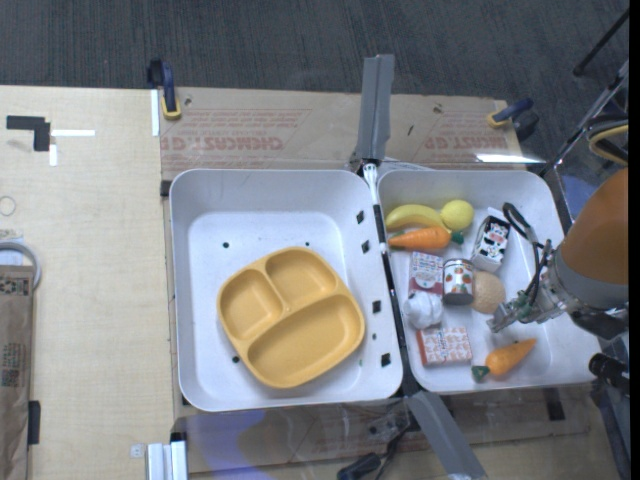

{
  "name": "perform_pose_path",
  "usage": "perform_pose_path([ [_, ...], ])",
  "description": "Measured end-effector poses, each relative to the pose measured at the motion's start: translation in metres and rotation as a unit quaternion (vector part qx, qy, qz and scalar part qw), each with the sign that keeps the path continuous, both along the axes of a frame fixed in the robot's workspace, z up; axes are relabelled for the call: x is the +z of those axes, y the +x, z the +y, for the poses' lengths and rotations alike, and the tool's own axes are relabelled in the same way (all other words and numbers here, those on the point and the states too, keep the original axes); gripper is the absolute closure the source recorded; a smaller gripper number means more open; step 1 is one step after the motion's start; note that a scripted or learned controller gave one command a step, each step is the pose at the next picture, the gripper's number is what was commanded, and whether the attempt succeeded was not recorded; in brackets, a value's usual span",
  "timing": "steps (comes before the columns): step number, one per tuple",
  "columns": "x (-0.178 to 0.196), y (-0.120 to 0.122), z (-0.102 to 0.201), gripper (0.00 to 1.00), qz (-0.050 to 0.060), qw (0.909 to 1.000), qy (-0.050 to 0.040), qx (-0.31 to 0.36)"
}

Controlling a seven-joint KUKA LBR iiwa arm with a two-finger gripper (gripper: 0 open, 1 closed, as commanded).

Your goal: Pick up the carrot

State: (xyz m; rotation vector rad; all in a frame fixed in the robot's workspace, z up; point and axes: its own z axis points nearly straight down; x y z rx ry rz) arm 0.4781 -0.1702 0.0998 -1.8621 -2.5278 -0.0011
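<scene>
Two white bins sit on the pale surface [90, 298], the right bin [545, 183] holding a carrot [421, 238] beside a banana [414, 215], while the claw [512, 314], its opening impossible to tell, hovers near another carrot [510, 357].

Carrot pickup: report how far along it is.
Done: the arm has reached the right bin, pincer just above one carrot. In hand: nothing visibly gripped. Left: grasp and lift; that carrot and a second carrot lie in the bin.
</scene>
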Motion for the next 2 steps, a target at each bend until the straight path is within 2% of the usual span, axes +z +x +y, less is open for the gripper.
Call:
perform_pose_path([
  [1, -0.009, -0.001, 0.041, 1.0, 0.001, 0.9653, -0.0007, -0.261],
  [2, -0.01, 0.056, 0.074, 1.0, 0.002, 0.8814, -0.0027, -0.472],
])
